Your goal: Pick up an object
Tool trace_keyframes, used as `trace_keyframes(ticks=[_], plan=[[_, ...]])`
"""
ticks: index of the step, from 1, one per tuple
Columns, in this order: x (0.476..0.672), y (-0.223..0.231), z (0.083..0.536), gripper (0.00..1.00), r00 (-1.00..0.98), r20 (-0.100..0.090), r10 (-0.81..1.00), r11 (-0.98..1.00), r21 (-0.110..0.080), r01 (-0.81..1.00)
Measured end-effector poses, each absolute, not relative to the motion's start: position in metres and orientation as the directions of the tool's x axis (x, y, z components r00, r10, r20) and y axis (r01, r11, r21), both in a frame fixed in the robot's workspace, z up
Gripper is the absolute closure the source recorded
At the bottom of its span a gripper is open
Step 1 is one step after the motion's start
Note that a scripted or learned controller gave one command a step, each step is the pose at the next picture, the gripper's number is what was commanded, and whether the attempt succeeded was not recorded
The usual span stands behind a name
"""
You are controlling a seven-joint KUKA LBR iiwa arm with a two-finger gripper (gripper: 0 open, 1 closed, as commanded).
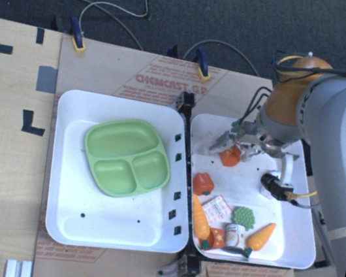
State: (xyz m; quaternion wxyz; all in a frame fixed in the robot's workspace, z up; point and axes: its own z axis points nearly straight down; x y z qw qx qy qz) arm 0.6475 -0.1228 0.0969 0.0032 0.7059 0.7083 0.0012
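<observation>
My gripper [233, 148] is low over the back of the right bin [294, 239], with its fingers spread apart. A small orange-red object [229, 156] lies just below and between the fingertips, and neither finger visibly presses on it. Further forward in the same bin are a red toy tomato [203, 183], a long orange carrot [200, 219], a white packet [217, 208], a green knobbly piece [243, 216], a small can [232, 233] and a second carrot [260, 236].
The left bin [61, 208] holds a green divided plate [128, 157]. A black divider [185, 163] runs between the bins. A black part with a cable [275, 186] hangs off the wrist over the right bin. The grey arm [341, 124] covers the bin's right side.
</observation>
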Motion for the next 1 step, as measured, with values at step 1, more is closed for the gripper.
trace_keyframes(ticks=[1], plan=[[0.6474, -0.122, 0.1062, 1.0, -0.005, -0.002, 1.0, 0.005, 0.005, 1.0]])
